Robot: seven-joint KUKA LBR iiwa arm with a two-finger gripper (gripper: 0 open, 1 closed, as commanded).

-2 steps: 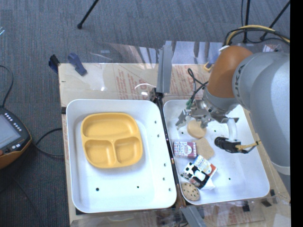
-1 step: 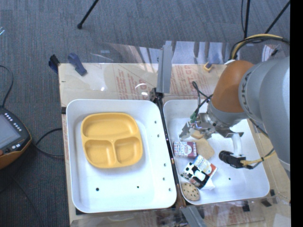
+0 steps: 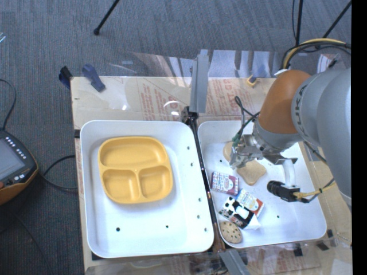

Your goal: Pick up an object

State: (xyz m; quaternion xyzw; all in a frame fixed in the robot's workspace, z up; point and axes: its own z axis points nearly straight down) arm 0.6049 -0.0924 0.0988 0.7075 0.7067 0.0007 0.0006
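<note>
Tan flat toast-shaped piece (image 3: 253, 172) lies in the middle of the right white bin (image 3: 316, 225), a little toward its far edge, and my gripper (image 3: 243, 152) hangs just over that slice's far-left corner, so close that I cannot tell whether I touch it. I also cannot tell from this slant whether my grip is open or closed, and nothing shows clamped in it. My grey arm (image 3: 327, 119) comes in over the bin's right edge, and the orange band (image 3: 284, 105) above my wrist bends steeply down toward the bin floor. Just to the left of my gripper, partly hidden by it, sits a second tan rounded piece (image 3: 227, 151). Toward the near edge from there lies a small pink carton (image 3: 224, 182) beside the bin's left wall, then a white carton with red-orange print (image 3: 252, 200) touching a black-and-white cow-patterned pack (image 3: 235, 212). A round speckled brown cookie (image 3: 230, 232) rests in the near-left corner. In the left white bin (image 3: 143, 236), a yellow plastic plate with three compartments (image 3: 136, 169) sits toward the far-left corner, well apart from me.
</note>
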